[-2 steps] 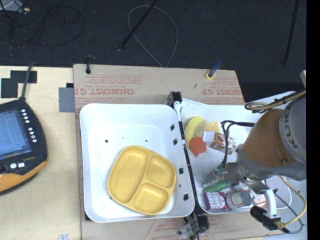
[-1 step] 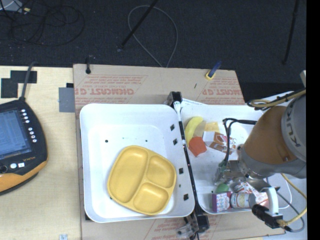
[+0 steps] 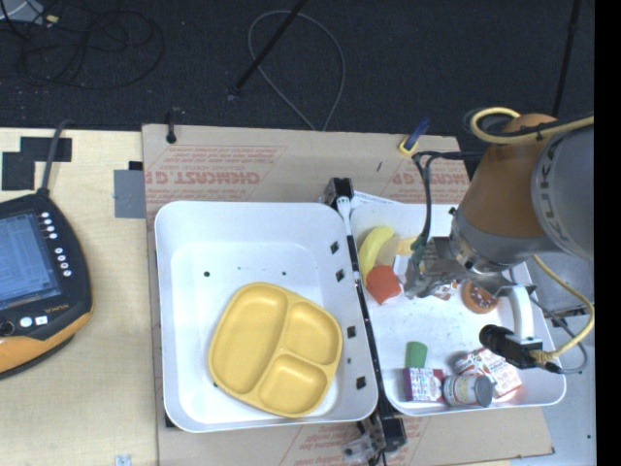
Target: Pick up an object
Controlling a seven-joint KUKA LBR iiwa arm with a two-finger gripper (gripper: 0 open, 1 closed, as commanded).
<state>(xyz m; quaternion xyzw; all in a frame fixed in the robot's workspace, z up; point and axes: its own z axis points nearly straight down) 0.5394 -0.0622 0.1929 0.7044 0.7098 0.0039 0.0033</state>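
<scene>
End effector [image 3: 424, 278]: low in right bin [image 3: 441, 401], open-or-closed state cannot be told | Nearest object: red block [image 3: 383, 283], squat with rounded corners, matte, just left of end effector | Yellow banana [image 3: 375, 245]: curved, behind block | Left bin [image 3: 184, 260]: yellow divided plate [image 3: 275, 349].

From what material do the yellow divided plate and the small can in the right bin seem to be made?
The yellow divided plate looks like matte molded plastic: uniform color, soft rounded compartment ridges, no glare. The small can appears to be metal with a paper label: its end is grey and shiny, though it is too small for certainty.
</scene>
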